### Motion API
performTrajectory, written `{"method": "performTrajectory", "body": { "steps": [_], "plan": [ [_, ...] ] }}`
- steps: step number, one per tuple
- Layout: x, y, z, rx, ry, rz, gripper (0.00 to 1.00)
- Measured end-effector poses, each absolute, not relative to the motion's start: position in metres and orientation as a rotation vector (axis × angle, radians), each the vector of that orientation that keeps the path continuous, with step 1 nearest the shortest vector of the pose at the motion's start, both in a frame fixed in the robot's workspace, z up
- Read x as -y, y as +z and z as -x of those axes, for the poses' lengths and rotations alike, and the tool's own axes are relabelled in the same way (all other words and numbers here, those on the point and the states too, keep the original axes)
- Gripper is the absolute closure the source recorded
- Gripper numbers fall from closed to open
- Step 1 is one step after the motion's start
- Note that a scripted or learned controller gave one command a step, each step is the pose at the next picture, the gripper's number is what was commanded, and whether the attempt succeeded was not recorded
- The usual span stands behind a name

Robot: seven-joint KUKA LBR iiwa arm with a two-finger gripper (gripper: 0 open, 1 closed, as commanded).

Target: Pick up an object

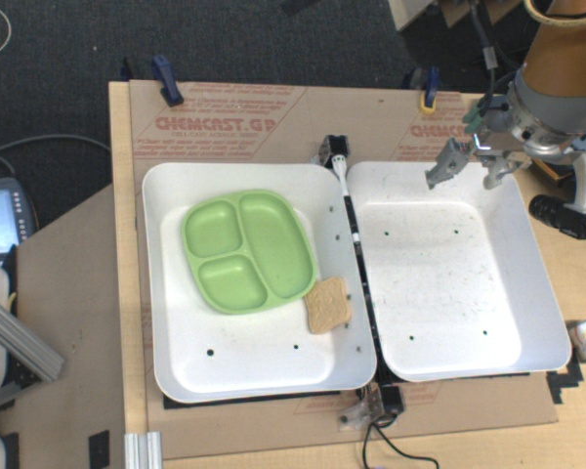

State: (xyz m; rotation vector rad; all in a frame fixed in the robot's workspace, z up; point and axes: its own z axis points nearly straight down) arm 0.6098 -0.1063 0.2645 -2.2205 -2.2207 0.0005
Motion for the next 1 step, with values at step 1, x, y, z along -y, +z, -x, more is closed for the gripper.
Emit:
{"method": "performTrajectory", "body": {
  "steps": [1],
  "plan": [
    [0.1713, 0.4075, -0.6040, 2.229, -0.011, 2.241, 0.00]
  ]
}}
